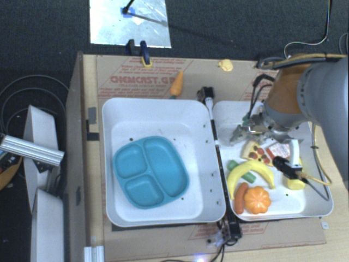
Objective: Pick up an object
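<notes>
Presently the pincer [243,134] is seen low over the far left part of the right bin [230,111], close to the wall shared with the left bin [126,113]. Whether it is released or clenched cannot be told from this slanted view, and nothing is seen to be grasped by it.

Just below the pincer, towards the camera, a toy pizza slice [256,152] is laid flat on the bin floor; whether the two touch cannot be made out. A red-and-white packet [280,148] is placed beside the slice, on the arm's side. Nearer the camera than the slice, a banana [252,172] is curved across two small green pieces [234,164], and beyond it an orange fruit [257,199] and a reddish carrot-like toy [240,195] are set touching each other by the near wall. A small yellow piece [294,184] is found further to the arm's side.

Well apart from the pincer, across the shared wall, a blue divided plate [150,171] is held by the left bin.
</notes>
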Controlling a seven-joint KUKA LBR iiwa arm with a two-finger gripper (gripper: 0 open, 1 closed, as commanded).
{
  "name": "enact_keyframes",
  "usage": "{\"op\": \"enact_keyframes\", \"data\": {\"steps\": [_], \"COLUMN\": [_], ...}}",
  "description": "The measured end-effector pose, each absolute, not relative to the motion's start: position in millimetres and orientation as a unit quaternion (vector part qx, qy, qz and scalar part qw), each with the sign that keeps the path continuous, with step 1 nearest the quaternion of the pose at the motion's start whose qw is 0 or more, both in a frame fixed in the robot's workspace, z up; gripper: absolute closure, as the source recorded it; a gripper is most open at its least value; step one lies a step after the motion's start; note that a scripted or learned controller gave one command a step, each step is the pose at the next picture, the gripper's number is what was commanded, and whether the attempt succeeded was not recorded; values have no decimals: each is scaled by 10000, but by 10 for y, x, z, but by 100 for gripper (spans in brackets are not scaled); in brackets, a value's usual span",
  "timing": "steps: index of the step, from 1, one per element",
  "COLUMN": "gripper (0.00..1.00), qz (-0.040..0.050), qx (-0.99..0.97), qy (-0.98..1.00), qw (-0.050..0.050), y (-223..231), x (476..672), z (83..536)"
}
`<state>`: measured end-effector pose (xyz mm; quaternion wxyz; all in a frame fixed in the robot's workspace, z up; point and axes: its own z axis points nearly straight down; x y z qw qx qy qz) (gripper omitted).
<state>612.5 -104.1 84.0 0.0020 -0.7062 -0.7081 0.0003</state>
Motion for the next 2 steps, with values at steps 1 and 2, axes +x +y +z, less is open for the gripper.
{"op": "enact_keyframes", "data": {"steps": [1,2], "gripper": [0,0], "qz": [8,-22], "qx": [-7077,-7052], "qy": [-7065,-7090], "qw": [8,-42], "y": [-1280,-1531], "x": [5648,6417], "z": [840,858]}}
